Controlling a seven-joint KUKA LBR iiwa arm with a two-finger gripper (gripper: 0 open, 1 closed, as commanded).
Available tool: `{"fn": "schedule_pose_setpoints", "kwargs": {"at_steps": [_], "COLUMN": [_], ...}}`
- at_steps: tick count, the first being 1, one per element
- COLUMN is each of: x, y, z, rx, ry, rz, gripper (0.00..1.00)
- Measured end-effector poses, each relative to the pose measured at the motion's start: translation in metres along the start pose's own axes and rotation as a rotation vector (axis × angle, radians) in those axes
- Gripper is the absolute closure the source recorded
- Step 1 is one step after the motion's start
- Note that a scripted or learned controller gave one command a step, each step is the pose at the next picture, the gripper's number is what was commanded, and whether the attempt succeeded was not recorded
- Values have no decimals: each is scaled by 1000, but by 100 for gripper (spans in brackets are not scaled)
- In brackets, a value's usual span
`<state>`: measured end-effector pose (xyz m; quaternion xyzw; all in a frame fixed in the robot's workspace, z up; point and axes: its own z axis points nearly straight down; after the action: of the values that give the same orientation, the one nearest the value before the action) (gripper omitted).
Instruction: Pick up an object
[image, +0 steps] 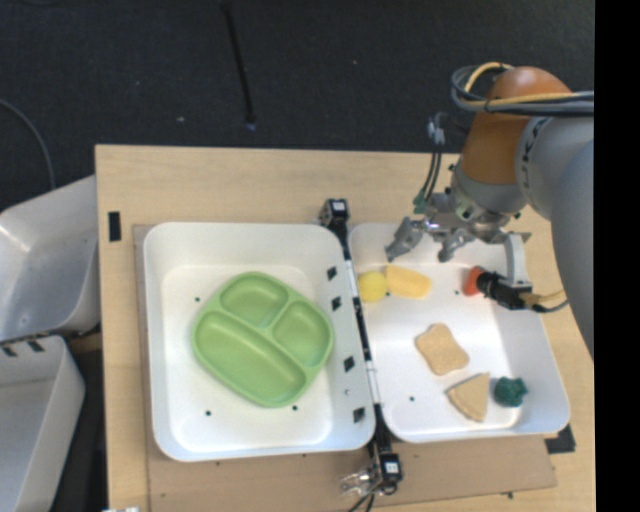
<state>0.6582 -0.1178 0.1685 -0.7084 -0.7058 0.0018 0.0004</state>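
1. Camera view, bench (120, 180): two white bins side by side; left bin (160, 420) carries a green divided plate (262, 338).
2. Arm (510, 130): enters from the right, wrist pointing down over the right bin's (540, 400) far edge.
3. Jaws (437, 240): spread open, gripping nothing, just above and behind the yellow pieces (395, 284).
4. Other candidates: bread slice (441, 350), wedge (470, 397), teal item (511, 391), red item (472, 281).
5. Risk, judged: a descent here may strike the bin wall or nudge the yellow pieces aside, closing on air.
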Motion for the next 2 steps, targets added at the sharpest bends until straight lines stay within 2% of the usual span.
{"fn": "schedule_pose_setpoints", "kwargs": {"at_steps": [1, 2], "x": [-4, -5], "y": [2, 3], "z": [63, 48], "rx": [0, -7], "ry": [0, 0], "rz": [1, 5], "gripper": [0, 100]}}
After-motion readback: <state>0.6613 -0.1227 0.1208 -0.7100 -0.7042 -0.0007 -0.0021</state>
